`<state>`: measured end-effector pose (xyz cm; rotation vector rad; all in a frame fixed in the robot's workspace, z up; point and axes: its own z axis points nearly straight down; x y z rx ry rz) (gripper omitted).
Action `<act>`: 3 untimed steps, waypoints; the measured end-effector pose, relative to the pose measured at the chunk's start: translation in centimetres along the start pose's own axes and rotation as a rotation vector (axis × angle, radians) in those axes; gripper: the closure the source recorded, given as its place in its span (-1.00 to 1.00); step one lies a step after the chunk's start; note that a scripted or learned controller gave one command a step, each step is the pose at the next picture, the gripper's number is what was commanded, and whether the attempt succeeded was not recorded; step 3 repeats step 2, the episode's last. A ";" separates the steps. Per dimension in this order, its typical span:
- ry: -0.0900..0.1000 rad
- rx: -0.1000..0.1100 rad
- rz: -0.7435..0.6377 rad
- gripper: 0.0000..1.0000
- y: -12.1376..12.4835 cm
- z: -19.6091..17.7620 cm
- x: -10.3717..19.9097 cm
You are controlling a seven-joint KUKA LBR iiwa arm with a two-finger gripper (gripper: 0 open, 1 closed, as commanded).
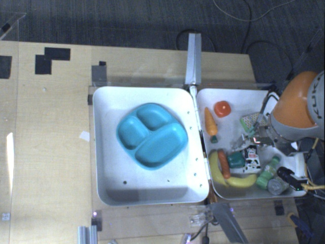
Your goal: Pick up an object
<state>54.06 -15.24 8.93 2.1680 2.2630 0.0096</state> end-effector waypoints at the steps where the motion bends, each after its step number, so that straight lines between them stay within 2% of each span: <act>1: 0.000 -0.009 -0.003 1.00 0.4 -1.2 0.2; 2: 0.001 0.003 -0.025 1.00 1.5 -15.5 8.3; 3: 0.001 0.003 -0.025 1.00 1.5 -15.5 8.3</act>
